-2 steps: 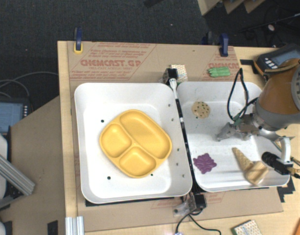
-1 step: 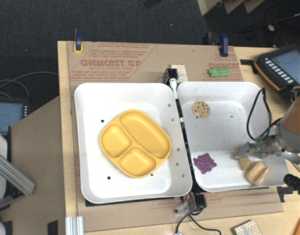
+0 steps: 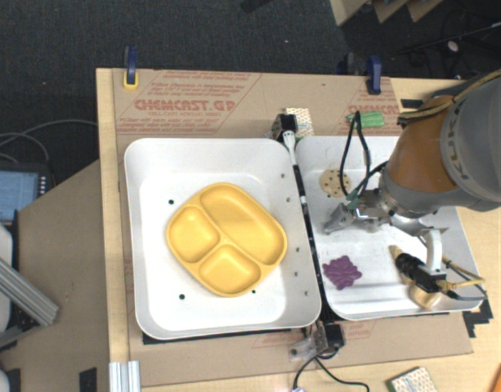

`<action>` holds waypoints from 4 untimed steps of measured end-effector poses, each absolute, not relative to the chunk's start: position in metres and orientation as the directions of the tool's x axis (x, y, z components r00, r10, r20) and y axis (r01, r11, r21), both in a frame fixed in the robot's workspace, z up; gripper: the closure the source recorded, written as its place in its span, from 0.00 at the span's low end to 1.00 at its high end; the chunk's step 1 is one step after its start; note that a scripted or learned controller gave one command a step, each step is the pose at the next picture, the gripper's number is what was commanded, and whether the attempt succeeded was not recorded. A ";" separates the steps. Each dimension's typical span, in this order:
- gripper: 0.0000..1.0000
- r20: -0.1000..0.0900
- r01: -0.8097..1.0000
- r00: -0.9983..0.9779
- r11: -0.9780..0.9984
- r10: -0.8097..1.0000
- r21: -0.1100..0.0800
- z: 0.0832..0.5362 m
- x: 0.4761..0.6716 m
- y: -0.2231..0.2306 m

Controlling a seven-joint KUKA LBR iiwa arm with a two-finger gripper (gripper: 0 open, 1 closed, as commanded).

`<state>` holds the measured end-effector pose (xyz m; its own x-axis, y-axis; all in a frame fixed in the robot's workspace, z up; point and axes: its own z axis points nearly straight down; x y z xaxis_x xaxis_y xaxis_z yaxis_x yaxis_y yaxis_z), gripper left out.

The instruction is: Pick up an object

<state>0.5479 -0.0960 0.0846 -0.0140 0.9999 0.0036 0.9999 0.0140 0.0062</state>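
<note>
Resting in the left bin [image 3: 140, 219] is a yellow plate [image 3: 225, 237], in the right bin [image 3: 373, 294] a purple piece [image 3: 342, 271]; pincer [image 3: 348, 216] state unclear.

The yellow plate [image 3: 225, 238] looked like glossy plastic, the white bins [image 3: 152, 178] smooth plastic, the desk [image 3: 193, 100] matt brown paper.

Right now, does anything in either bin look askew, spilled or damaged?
Nothing looks spilled or damaged. The yellow divided plate sits skewed in the left bin, its sides at an angle to the bin walls. The purple object lies loose in the right bin.
</note>
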 end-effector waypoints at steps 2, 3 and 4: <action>0.00 0.003 1.000 -0.005 0.005 1.000 -0.001 0.085 0.480 -0.092; 0.00 -0.002 1.000 -0.003 0.003 1.000 0.006 0.085 0.542 -0.091; 0.00 -0.002 1.000 -0.003 0.003 1.000 0.007 0.085 0.606 -0.093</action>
